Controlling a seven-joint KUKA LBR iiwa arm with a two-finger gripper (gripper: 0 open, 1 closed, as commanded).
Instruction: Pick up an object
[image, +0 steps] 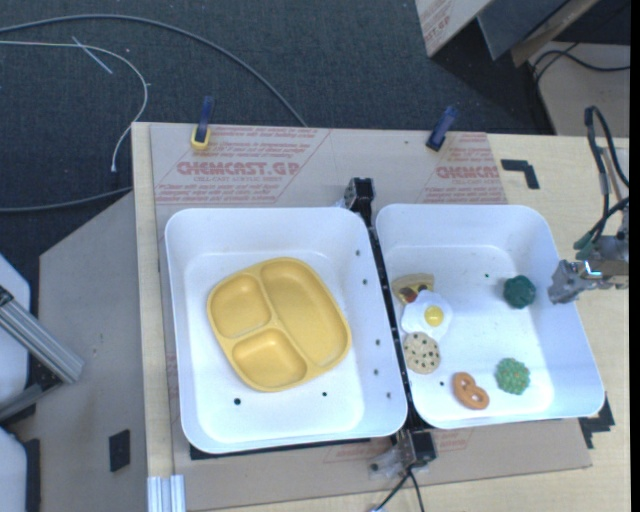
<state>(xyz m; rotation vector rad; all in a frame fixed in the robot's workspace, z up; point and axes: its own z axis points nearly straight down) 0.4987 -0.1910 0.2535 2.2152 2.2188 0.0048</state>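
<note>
The bench (250, 165) carries two white bins side by side. The left bin (190, 330) holds a yellow divided plate (278, 322) near its middle. The right bin (560, 375) holds small toy foods: against its left wall sit a sandwich piece (413, 289), a fried egg (428, 316) below it, then a cookie (421, 352). Near the bottom edge lie a pretzel (469, 390) and a light green broccoli (513, 376). A darker green leafy piece (519, 291) lies close to the right wall. The gripper (566, 282) hangs over that wall, just beside the dark green piece; the jaws are blurred, so I cannot tell whether they are spread or pressed together.
</note>
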